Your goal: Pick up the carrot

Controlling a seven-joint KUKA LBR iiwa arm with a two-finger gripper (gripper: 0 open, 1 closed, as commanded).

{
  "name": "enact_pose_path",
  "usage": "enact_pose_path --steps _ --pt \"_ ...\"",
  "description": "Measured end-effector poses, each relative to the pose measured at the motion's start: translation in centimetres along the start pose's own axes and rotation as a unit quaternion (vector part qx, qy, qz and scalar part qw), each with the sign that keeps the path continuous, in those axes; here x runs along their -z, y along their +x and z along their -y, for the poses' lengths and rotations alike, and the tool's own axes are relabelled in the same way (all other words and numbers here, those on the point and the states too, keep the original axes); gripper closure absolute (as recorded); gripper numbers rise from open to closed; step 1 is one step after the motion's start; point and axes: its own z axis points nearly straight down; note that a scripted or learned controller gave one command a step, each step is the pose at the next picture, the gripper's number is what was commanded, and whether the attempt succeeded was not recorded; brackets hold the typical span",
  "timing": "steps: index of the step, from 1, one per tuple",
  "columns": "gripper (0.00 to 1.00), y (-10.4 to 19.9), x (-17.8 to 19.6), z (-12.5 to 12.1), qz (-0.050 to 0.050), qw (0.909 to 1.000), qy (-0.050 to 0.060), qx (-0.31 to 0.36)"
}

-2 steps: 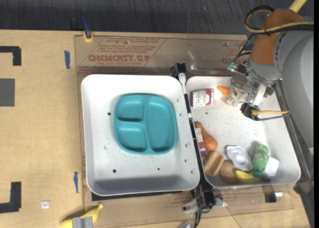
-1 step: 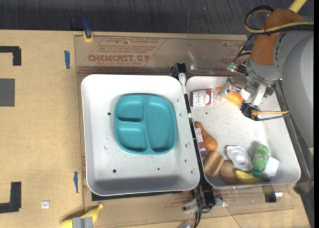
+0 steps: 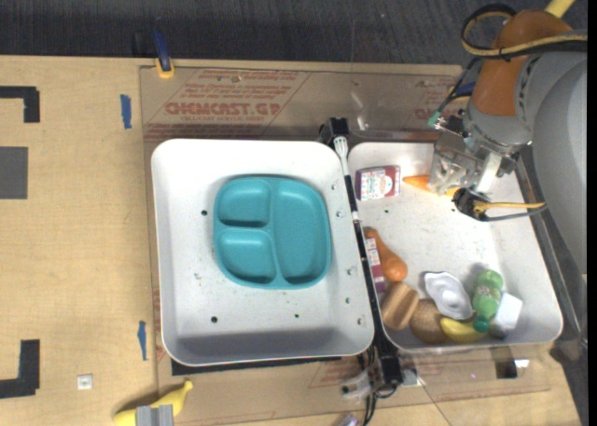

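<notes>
Arm: reached in from the right, gripper lowered at the right bin's far wall.
Jaws: state cannot be told.
Carrot: seen just left of the jaws.
Room: bare floor is left nearer the camera.

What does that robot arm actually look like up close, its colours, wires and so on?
The arm is a thick rounded grey body with an orange band above the wrist. Below the band sits a silvery metal gripper. Yellow and black cables loop over the top, and another yellow cable trails beside the gripper.
</notes>
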Motion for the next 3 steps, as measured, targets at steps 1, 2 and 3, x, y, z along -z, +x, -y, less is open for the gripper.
enact_pose_path --steps 1,2,3 --pt "0.00 0.0 -0.1 0.0 0.000 1.0000 0.001 0.000" --pt "0.00 -5.5 -2.2 -0.3 -0.010 0.9986 -0.018 0.048" --pt "1.00 -5.5 -1.1 -0.3 -0.010 0.9986 -0.020 0.048"
